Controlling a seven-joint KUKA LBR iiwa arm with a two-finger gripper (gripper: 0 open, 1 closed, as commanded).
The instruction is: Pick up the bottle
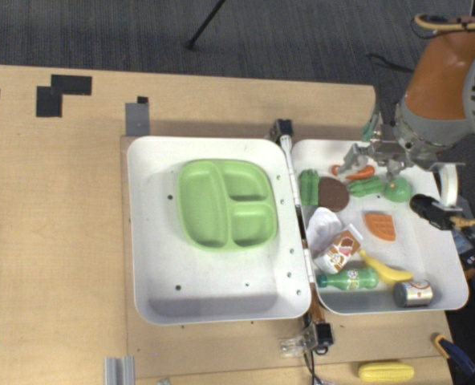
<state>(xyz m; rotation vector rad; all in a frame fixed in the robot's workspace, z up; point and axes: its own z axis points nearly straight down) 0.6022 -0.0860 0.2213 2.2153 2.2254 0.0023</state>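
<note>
fingers (375,160) spread open, nothing between them — over the far part of the right bin (454,283) | bottle (348,279) — green, lying flat at that bin's near edge, well apart from the fingers | banana (386,269) just beside it | green tray (225,203) in left bin (149,295)

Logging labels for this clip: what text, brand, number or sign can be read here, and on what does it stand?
None can be read.
Bottle: label blurred.
Packet: red and white print, too small to read.
Can: markings blurred.
</note>
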